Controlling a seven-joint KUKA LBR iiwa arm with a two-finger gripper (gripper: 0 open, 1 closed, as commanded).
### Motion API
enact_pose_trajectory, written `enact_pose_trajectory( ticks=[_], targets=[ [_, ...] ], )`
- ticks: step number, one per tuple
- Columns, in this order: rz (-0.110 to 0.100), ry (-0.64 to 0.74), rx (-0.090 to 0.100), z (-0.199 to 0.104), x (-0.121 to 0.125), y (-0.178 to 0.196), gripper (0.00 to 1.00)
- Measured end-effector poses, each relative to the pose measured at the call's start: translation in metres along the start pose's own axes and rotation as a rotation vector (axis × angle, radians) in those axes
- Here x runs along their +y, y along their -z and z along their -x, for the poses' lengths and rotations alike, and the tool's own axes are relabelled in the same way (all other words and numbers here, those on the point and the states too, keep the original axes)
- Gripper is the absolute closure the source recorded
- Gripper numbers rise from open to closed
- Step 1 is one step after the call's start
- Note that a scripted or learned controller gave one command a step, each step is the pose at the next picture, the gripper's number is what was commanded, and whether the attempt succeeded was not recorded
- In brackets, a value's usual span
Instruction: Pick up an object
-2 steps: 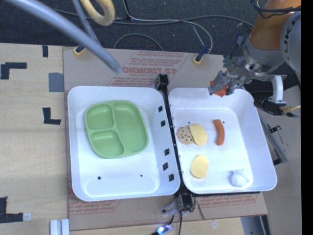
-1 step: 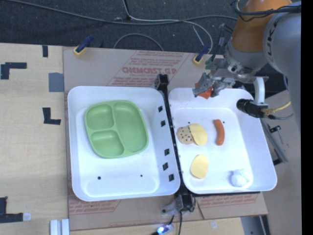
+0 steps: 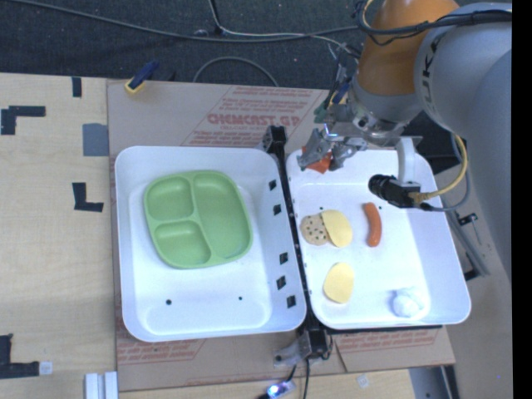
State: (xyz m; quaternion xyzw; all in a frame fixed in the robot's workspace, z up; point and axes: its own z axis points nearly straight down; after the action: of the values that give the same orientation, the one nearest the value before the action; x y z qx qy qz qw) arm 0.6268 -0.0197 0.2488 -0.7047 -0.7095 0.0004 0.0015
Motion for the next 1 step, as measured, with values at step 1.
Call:
enact_pose_trajectory(
  ticks=[1],
  targets=[
    [0.0,0.0,0.0,-0.0523,-0.0171,0.0026,1.0]
  ],
)
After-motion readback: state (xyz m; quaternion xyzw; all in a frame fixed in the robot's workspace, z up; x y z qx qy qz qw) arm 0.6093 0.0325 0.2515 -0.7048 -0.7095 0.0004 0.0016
